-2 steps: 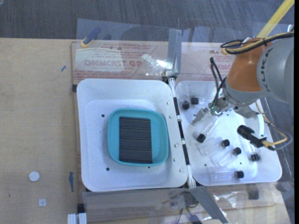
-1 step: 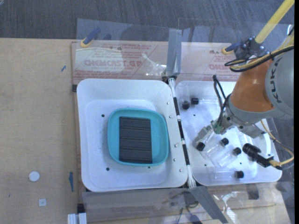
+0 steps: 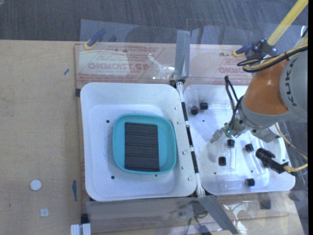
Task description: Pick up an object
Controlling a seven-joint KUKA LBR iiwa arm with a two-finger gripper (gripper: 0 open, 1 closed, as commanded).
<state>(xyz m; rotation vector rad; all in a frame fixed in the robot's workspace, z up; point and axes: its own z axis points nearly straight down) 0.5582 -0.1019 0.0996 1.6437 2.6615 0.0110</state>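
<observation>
- Arm (image 3: pixel 264 94) comes in from the right, orange band over the right bin (image 3: pixel 215 94).
- Gripper (image 3: pixel 226 132) sits low over the middle of the right bin, pointing toward the divider between the bins.
- Can't tell whether the claw is spread or pressed together, as it is too small and cluttered. Nothing visibly pinched in it.
- Task things are small black bits scattered on the right bin floor, all loose.
- Near bit (image 3: pixel 231 142) lies just beside the gripper, on its near side. Can't tell if they touch.
- Low bit (image 3: pixel 222 161) lies a little nearer the front edge, apart from the gripper.
- Right bit (image 3: pixel 249 147) lies to the right of the near bit, under the arm's edge.
- Front bit (image 3: pixel 250 182) is near the bin's front rim.
- Two corner bits (image 3: pixel 194 110) are close together at the far left of the bin, by the divider and well apart from the gripper.
- Left bin (image 3: pixel 98 106) holds a teal dish (image 3: pixel 119 131), roughly centred.
- Dark ribbed block (image 3: pixel 142 147) lies flat inside the dish.
- Bench (image 3: pixel 39 106) is tan, with a small white disc (image 3: pixel 35 184) lying on it left of the bins.
</observation>
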